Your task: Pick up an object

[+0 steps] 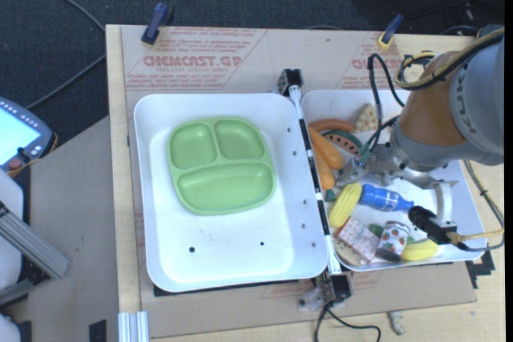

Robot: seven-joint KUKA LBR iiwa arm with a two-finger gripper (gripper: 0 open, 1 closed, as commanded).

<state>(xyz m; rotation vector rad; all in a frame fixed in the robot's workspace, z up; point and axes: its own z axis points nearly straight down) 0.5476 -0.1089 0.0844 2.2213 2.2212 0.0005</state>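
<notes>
The right bin (473,196) holds several small toys: an orange carrot-like piece (325,150), a watermelon slice (343,132), a yellow corn cob (345,204), a blue bottle (385,197), a pink packet (357,240), a small patterned cube (393,236), a yellow piece (421,251) and a beige item (367,118). My gripper (371,159) is low over the middle of this bin, just above the blue bottle and right of the carrot piece. The grey wrist and orange band (429,112) cover most of it. I see nothing held.
A green divided plate (221,166) lies in the left bin (160,252). A black ridge (309,164) separates the two bins. Cables (401,72) loop near the arm at the back right. Blue clamps (155,23) sit on the bench's far edge.
</notes>
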